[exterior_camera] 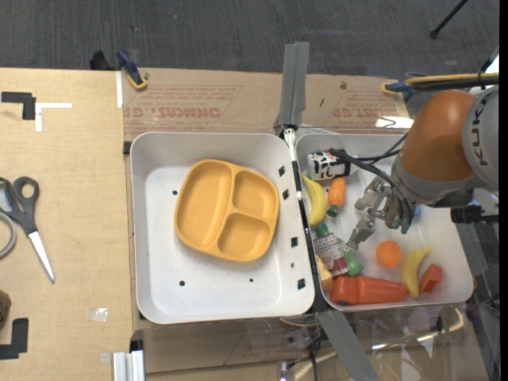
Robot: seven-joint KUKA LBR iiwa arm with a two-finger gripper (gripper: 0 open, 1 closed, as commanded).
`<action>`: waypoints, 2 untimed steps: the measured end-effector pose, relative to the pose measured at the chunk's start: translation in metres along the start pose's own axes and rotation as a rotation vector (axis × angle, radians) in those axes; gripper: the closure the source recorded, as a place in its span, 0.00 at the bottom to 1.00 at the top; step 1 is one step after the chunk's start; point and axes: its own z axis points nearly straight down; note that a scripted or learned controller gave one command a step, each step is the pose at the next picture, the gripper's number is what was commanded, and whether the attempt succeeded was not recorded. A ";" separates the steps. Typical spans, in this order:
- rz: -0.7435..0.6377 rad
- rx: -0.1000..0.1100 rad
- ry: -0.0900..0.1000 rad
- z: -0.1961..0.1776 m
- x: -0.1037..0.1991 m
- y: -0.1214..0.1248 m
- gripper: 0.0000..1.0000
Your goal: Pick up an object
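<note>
Yellow divided plate (227,209), white bins (151,236)

Bench (71,213) with two white bins and a few loose tools

The tan bench carried a left bin (151,236) and a right bin (452,252) touching side by side, with flattened cardboard (206,105) lying behind them. A pair of grey-handled scissors (28,221) rested near the left edge, well apart from the bins, and black tape marks (20,101) sat at the far-left corner.
</note>
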 end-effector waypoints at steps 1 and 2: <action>-0.039 -0.002 -0.015 -0.006 0.044 -0.070 0.00; -0.045 0.000 0.001 0.000 0.027 -0.020 0.00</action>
